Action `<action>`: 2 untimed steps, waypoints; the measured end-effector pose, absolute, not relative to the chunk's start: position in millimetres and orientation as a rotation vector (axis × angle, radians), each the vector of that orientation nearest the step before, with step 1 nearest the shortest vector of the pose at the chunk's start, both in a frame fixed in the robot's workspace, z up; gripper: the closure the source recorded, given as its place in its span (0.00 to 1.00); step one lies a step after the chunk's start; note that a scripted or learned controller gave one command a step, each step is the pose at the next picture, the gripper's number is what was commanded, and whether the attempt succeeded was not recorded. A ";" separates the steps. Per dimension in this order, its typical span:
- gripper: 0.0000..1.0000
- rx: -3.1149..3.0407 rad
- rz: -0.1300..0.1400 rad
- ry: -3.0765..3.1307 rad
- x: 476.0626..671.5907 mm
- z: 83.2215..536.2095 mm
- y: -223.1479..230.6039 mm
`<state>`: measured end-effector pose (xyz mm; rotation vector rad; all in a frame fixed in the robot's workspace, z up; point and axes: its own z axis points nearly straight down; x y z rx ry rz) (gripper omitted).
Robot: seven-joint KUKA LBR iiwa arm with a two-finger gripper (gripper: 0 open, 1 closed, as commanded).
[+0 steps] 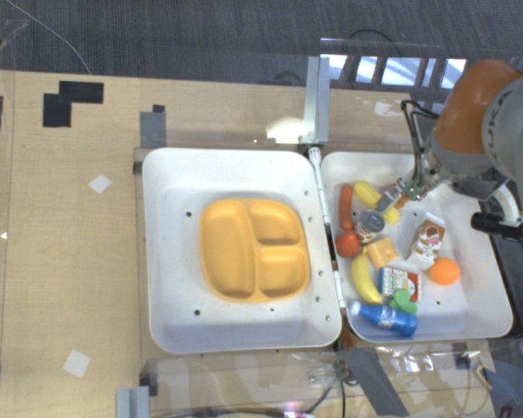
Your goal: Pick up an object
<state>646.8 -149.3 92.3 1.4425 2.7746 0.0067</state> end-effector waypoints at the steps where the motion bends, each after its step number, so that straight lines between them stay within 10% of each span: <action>1: 0.00 1.753 0.007 2.596 652.3 96.0 -139.8; 2: 1.00 1.735 0.012 2.594 655.8 110.8 -139.5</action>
